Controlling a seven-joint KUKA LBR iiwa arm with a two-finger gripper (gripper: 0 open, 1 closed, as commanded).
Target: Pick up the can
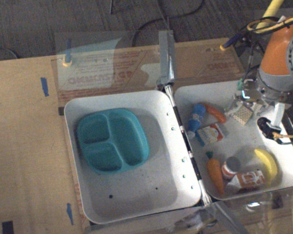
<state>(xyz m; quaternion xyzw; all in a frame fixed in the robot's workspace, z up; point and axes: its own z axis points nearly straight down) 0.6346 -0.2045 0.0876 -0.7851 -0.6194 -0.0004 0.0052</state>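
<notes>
The can, small with a grey top and a red and white label, stands in the front part of the right bin, between a carrot and a banana. My gripper hangs over the back right of that bin, well behind the can and apart from it. The grey arm with its orange band reaches in from the right. A pale checkered piece sits right under the gripper; I cannot tell whether it is held.
The right bin also holds a blue bottle, an orange item, a small red and white carton and a white and orange pack lying by the can. A teal divided plate lies in the left bin.
</notes>
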